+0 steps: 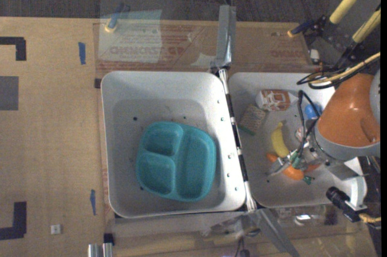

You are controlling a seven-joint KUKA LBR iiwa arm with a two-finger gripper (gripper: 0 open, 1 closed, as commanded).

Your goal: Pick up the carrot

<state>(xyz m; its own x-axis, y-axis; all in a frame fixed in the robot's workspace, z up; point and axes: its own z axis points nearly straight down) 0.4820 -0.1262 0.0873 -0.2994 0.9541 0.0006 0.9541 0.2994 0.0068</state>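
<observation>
The gripper (289, 162) was down in the right bin (261, 194), its tip among a cluster of small items near the bin's lower middle. Whether it was released, clenched or grasping anything could not be told; the tip was too small and cluttered to read. The carrot (294, 172), an orange piece, lay on the bin floor touching or just under the gripper tip, with a smaller orange bit beside it to the left. It looked not yet lifted, so the pick seemed at the reach or grasp stage: approach done, a secure hold and the lift remaining. A yellow banana (279, 141) lay just above the gripper, a brown mesh-patterned item (253, 118) further up-left, and a red-and-white carton (275, 98) near the bin's top. The left bin (121, 92) held a teal divided plate (176, 160).

Writing: the carton's print was too blurred to read. A clear sheet (133, 44) behind the left bin carried faint reddish lettering, not legible.
</observation>
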